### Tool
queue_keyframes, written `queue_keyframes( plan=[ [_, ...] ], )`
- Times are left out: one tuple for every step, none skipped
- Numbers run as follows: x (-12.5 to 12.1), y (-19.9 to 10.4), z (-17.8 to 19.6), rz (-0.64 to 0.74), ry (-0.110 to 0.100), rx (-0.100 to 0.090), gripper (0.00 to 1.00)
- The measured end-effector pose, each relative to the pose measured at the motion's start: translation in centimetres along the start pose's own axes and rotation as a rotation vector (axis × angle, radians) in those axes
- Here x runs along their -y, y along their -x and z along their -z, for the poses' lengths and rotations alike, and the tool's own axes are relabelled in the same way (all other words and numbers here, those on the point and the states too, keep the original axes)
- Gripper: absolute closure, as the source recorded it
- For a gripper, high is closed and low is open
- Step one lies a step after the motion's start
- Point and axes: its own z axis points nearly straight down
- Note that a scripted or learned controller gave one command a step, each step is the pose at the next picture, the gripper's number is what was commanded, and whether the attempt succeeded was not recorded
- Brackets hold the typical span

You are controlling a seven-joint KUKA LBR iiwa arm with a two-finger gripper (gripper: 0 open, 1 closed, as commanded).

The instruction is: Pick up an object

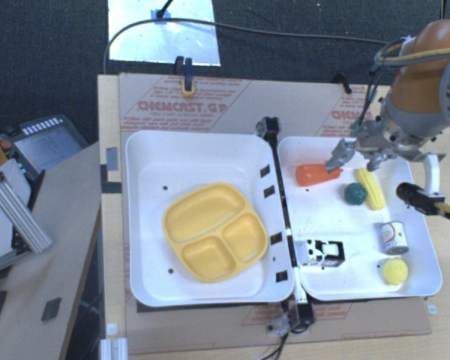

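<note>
Pincer (358,158) fingers stood spread and held nothing, hovering over the right bin's (435,276) far edge, between the orange carrot (317,174) and yellow corn (372,188). Nearer lay a green ball (355,194), can (392,237) and lemon (394,271), with bare floor at the bin's middle. Left bin (146,201) held a yellow divided tray (214,231).
</note>
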Motion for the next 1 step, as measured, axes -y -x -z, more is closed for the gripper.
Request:
queue_keyframes(
  plan=[
    [-0.26, -0.02, 0.77, 0.002, 0.013, 0.001, 0.0]
  ],
)
